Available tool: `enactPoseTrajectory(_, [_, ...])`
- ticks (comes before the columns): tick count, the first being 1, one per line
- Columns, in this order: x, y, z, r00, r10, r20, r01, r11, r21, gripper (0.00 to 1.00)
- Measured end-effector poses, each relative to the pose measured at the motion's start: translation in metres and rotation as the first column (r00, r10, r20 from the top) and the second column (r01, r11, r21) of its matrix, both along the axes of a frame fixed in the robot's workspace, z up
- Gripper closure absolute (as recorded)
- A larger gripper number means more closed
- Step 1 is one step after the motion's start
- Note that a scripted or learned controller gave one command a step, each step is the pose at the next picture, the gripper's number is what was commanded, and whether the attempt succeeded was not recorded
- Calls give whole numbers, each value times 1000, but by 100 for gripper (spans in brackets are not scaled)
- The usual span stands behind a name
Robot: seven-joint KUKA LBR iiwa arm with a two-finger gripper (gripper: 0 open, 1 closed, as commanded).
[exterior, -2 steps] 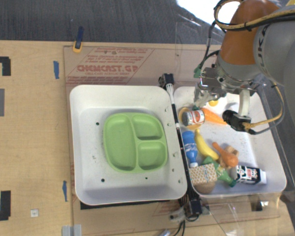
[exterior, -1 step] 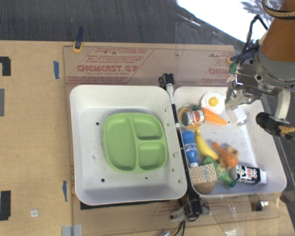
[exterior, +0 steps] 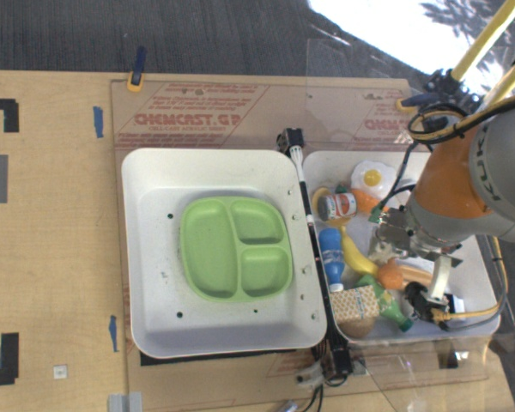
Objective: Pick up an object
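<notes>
My gripper (exterior: 401,263) hangs low over the middle of the right bin (exterior: 485,312), under the grey wrist and orange band. Right below it lie an orange item (exterior: 393,275) and a yellow banana (exterior: 357,255). A blue bottle (exterior: 330,261) lies along the bin's left wall. A small can with a red label (exterior: 338,205) and a toy fried egg (exterior: 371,178) sit towards the back. A tan speckled block (exterior: 355,308) and a green piece (exterior: 395,310) rest near the front. The wrist hides whatever is directly beneath the gripper.
The left bin (exterior: 154,230) holds a green divided plate (exterior: 236,247). A black bar (exterior: 302,196) runs between the two bins. Cables and a yellow pole (exterior: 485,37) stand at the back right. Clear sheets lie under the bins on the wooden bench.
</notes>
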State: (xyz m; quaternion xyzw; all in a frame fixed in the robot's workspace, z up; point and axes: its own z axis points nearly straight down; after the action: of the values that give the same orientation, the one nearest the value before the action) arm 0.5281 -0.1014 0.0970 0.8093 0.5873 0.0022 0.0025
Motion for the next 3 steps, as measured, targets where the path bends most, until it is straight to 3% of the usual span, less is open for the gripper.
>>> enactPoseTrajectory(1, [17, 67, 107, 1000, 13, 0, -13, 1000, 5, 100])
enactPoseTrajectory(2, [25, 54, 142, 998, -70, -5, 70, 998, 0, 100])
enactPoseTrajectory(3, [11, 67, 86, 958, -286, -17, 286, 958, 2, 100])
